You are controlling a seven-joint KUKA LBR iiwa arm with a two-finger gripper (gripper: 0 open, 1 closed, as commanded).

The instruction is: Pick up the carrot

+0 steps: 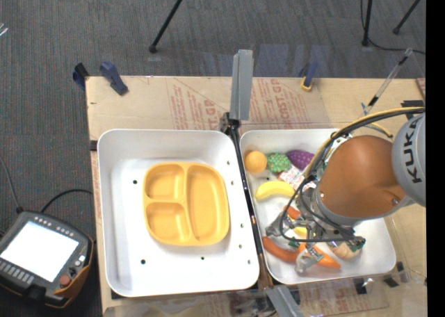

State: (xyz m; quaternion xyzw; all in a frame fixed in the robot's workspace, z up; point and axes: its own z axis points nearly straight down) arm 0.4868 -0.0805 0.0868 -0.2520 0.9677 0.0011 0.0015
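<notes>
The carrot (327, 262), a short orange piece, lies near the front wall of the right bin (384, 253). My gripper (308, 247) hangs low over the bin's front middle, right beside the carrot's left end and partly over it. The orange wrist band and cables hide much of the gripper. A longer red-orange vegetable (278, 249) lies just left of the gripper.
A yellow banana (273, 190), an orange fruit (255, 161), a green item (279, 163) and a purple item (301, 158) sit at the back of the right bin. The left bin (118, 190) holds a yellow divided plate (186, 204). A small beige item (350, 249) lies by the carrot.
</notes>
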